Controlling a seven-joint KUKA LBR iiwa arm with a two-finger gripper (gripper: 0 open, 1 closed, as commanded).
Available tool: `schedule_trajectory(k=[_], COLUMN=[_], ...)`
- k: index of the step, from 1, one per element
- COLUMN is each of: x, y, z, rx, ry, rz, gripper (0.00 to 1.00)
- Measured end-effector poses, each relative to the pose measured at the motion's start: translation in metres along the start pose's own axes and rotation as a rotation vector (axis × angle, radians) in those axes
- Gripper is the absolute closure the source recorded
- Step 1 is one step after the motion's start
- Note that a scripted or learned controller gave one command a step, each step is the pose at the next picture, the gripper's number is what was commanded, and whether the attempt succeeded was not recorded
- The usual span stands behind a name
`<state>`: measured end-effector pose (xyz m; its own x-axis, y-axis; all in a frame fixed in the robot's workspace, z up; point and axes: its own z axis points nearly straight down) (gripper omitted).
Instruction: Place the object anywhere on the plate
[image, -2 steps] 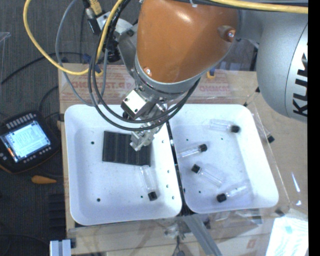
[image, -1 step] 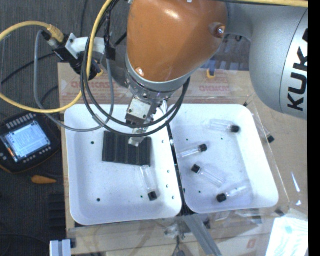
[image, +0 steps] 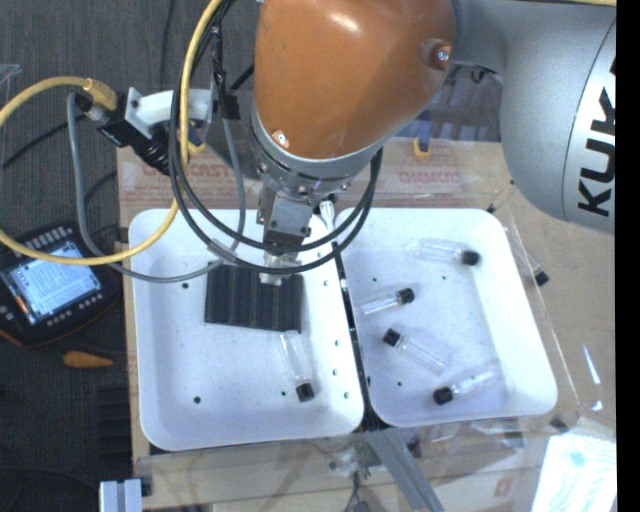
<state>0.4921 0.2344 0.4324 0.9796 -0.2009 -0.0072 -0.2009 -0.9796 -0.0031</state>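
Note:
A black ribbed plate (image: 252, 300) lies in the left bin (image: 170, 400), toward its back right. A clear vial with a black cap (image: 297, 365) lies on the bin floor just off the plate's near right corner, cap toward the front. My gripper (image: 272, 272) hangs over the plate's back edge, mostly hidden under the orange wrist band (image: 340, 70). Nothing shows between or below the gripper's tips.
The right bin (image: 520, 330) holds several more clear vials with black caps (image: 390, 298), scattered across its floor. Black and yellow cables (image: 190, 200) loop over the left bin's back edge. A handheld pendant (image: 45, 285) lies off the bench at left.

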Motion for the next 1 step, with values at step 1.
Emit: schedule_trajectory(k=[1], x=[0.0025], y=[-0.0003], z=[0.0045], rx=[0.0], ry=[-0.001], rz=[0.0], gripper=[1.0])
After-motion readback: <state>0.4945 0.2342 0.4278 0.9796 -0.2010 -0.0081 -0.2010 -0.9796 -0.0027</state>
